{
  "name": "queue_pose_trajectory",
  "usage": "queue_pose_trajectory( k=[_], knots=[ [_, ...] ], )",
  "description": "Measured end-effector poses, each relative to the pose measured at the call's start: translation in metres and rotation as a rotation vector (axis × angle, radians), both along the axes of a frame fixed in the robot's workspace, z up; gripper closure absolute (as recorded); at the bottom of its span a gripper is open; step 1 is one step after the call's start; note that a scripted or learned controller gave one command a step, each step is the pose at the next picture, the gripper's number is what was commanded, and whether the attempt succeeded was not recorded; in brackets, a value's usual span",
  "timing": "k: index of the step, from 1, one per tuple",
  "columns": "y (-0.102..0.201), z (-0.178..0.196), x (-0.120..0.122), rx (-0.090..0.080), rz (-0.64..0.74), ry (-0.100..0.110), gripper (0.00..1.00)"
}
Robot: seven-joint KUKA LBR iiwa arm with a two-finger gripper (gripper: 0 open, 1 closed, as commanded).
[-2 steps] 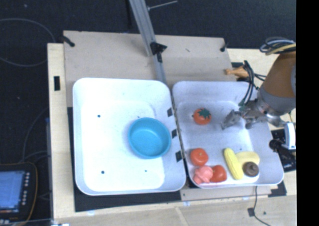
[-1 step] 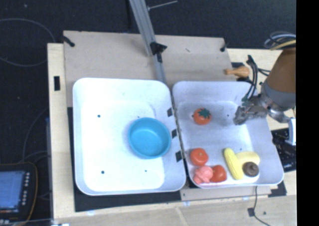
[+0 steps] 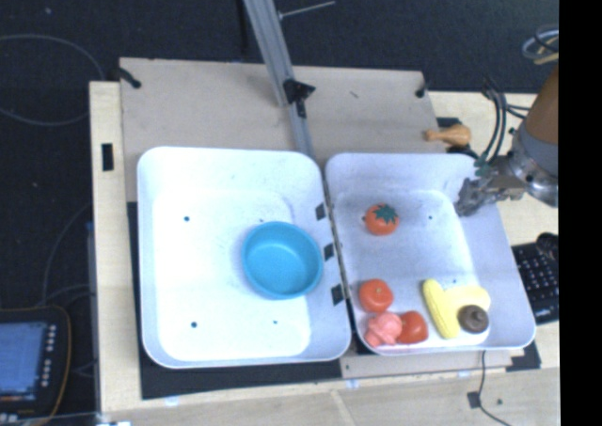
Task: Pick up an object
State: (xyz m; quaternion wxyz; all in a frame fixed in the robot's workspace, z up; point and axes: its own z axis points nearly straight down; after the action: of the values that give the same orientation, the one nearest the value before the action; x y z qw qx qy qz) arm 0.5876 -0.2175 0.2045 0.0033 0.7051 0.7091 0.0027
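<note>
1. Camera view, as you would have seen it from above, looked down at a slant on two shallow white bins side by side on the bench: the left bin [image 3: 169, 321] and the right bin [image 3: 508, 311].
2. You had the arm [image 3: 541, 147] reaching in from the right edge of the frame, with its gripper [image 3: 473, 194] over the upper right rim of the right bin.
3. You could not tell from this view whether the claw was released or clenched; nothing was visibly between it.
4. In the left bin, you had a blue bowl [image 3: 281, 260] sitting upright toward its right side, near the divide between the bins.
5. In the right bin, a red tomato with a green top [image 3: 381, 218] lay near the upper middle, well apart from the gripper.
6. Along the lower edge of that bin you had a cluster: an orange-red ball [image 3: 376, 296], a pink item [image 3: 382, 330] touching a red item [image 3: 413, 325], and a yellow piece [image 3: 440, 307] beside a yellow roll with a dark end [image 3: 470, 315].
</note>
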Motion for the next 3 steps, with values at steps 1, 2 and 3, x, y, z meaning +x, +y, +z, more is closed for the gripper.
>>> queue_pose_trajectory(
  k=[1, 2, 3],
  knots=[
    [-0.001, 0.045, 0.002, -0.001, 0.0, 0.0, 1.0],
    [0.044, 0.036, -0.008, 0.001, 0.002, 0.008, 1.0],
    [0.096, 0.047, -0.016, 0.004, 0.004, 0.008, 1.0]
  ],
)
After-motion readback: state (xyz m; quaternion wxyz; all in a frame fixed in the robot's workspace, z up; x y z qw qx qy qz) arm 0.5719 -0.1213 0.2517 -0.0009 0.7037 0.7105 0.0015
